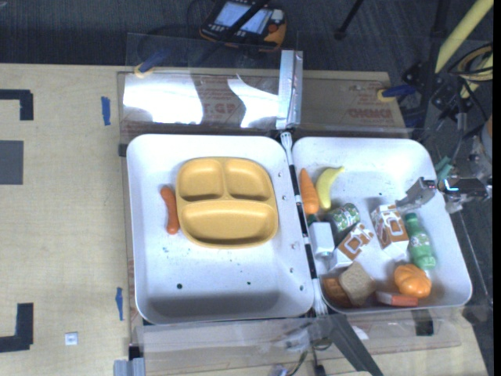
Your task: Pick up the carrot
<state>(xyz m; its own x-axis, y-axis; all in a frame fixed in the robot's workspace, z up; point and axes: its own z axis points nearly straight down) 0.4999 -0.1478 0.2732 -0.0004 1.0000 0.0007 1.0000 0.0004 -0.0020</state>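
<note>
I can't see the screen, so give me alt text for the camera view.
A carrot lies along the right bin's left wall beside a banana, among other toy foods. The gripper sits near that bin's right rim, and the left bin holds a yellow divided plate.

The pincer (413, 197) is seen at the right, held low and pointed leftward at a slant.

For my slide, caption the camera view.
Carrot beside a banana in the right bin; tool at its right rim.
</note>
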